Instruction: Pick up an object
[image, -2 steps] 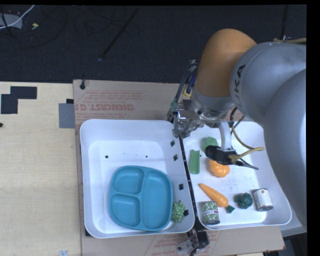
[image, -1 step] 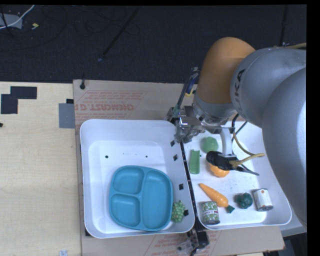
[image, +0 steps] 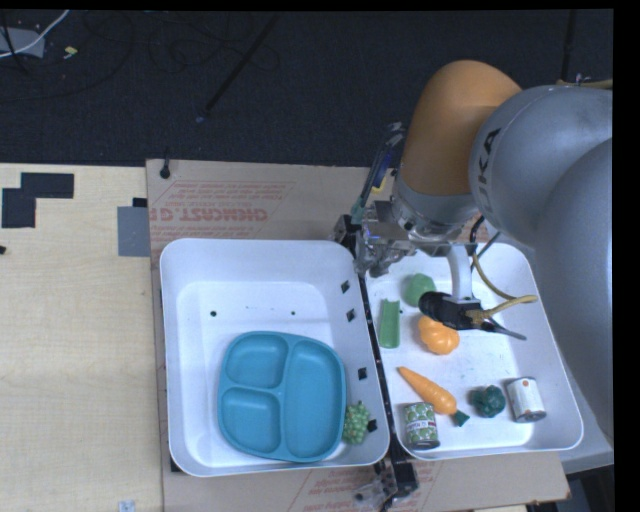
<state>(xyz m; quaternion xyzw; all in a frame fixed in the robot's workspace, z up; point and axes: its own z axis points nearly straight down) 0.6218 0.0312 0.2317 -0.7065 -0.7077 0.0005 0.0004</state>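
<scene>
Jaws: you find them at the far left corner of the right bin (image: 560, 400), low over the rim where it meets the left bin (image: 190, 300). The wrist hardware crowds that spot, so you cannot tell whether the jaws are open or closed. The view shows no object gripped between them.

Arm (image: 545, 180): grey, with its orange band (image: 455, 120) directly above the wrist, reaching in from the right edge of the view.

Candidate objects, right bin, nearest the jaws first:
- green rounded piece (image: 419, 288), just in front of the jaws and to their right.
- green bar (image: 389, 323), lying lengthwise against the bin's left wall.
- orange fruit (image: 438, 336), just beside the green bar, on the near side of the green rounded piece.
- carrot (image: 428, 388), lying at a diagonal with its leafy end toward the near right.
- green can (image: 420, 425), upright near the front wall, close to the carrot.
- dark green lump (image: 488, 401), right of the carrot's leafy end.
- silver can (image: 525, 398), on its side, just beside the dark green lump.

Left bin: a blue divided plate (image: 282, 395) lies flat toward the front. A grape bunch (image: 356, 423) sits at the plate's near right edge, against the bin wall.

Both bins rest on a brown board (image: 250, 205) on the bench (image: 70, 350).
</scene>
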